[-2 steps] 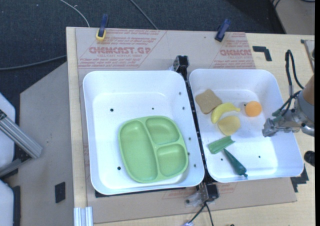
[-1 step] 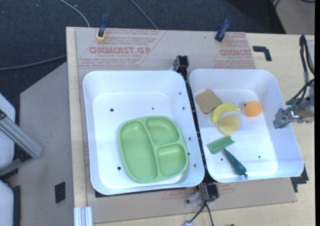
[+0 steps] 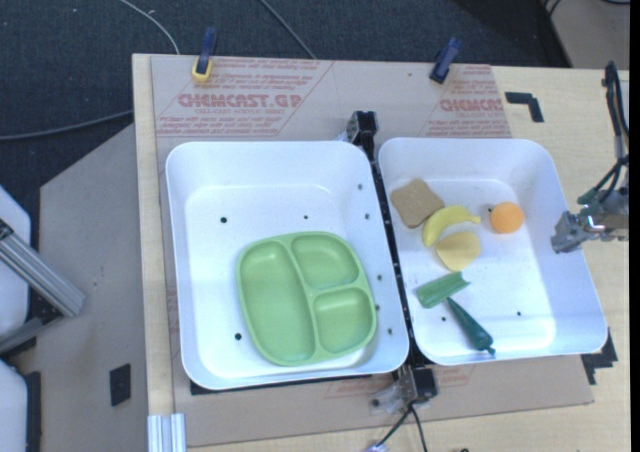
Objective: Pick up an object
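The robot's hand (image 3: 572, 232) sits at the far right edge of the right shallow white plastic bin (image 3: 560, 335), just over its rim, with only a small grey metal part visible below thin cables; whether it is released or clenched cannot be told from this view, and nothing shows in its grasp.

All the loose things lie inside that right bin, to the left of the hand. Nearest is a small round orange ball (image 3: 507, 217), near the hand but apart from it. Further left a curved yellow banana (image 3: 447, 221) lies touching a pale yellow rounded wedge (image 3: 459, 250) just below it. A tan, bread-like flat piece (image 3: 416, 201) rests at the upper left of the bin, beside the banana. Lower down, a flat green strip (image 3: 441, 289) lies near a dark teal-handled tool (image 3: 470, 327) that points toward the bin's bottom edge.

The left shallow white bin (image 3: 200, 190) holds a light green plastic plate with three compartments (image 3: 305, 296), well apart from the hand. Both bins rest side by side on a pale wooden counter (image 3: 300, 90)
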